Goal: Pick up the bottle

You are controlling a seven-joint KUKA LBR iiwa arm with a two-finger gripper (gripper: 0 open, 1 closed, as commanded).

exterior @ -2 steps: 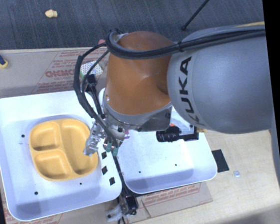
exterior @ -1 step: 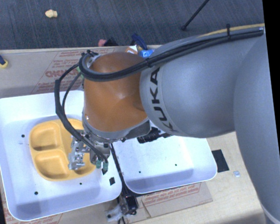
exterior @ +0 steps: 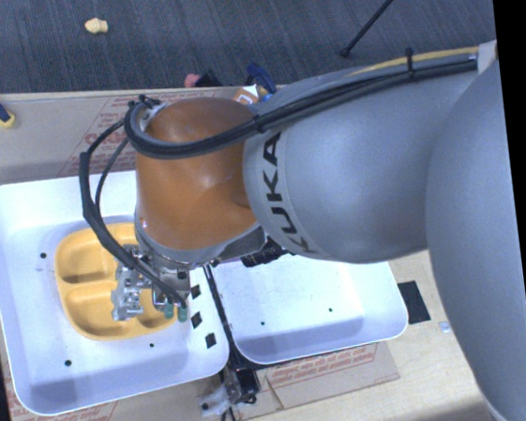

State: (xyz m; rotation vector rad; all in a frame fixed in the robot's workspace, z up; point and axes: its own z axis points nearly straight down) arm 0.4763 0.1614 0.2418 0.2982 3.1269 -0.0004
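Arm: the grey KUKA arm [exterior: 362, 165] reaches in from 3 o'clock, and its orange wrist band [exterior: 193, 180] hangs over the seam between the two bins.
Gripper: the gripper [exterior: 139, 299] is low in the left bin [exterior: 16, 280], over the inner edge of a yellow divided tray [exterior: 86, 272]. Whether the claw stands wide or narrow I cannot tell; metal parts and cables crowd the tip.
Bottle: I cannot pick out a bottle anywhere. If it is in the left bin, it is likely hidden under the wrist or gripper, toward 3 o'clock of the tray.
Right bin: the right bin [exterior: 351, 322] shows a bare white floor at its 6 o'clock side; the rest lies under the arm.
Step in hand: by my judgement, the descent or close over the target in the left bin.
Doing it well: centre the claw across the bottle's narrow width, not along its length; keep clear of the tray's rim and divider so the tray is not caught instead.
Risk: a round bottle may roll or squirt out; close slowly and lift straight up.
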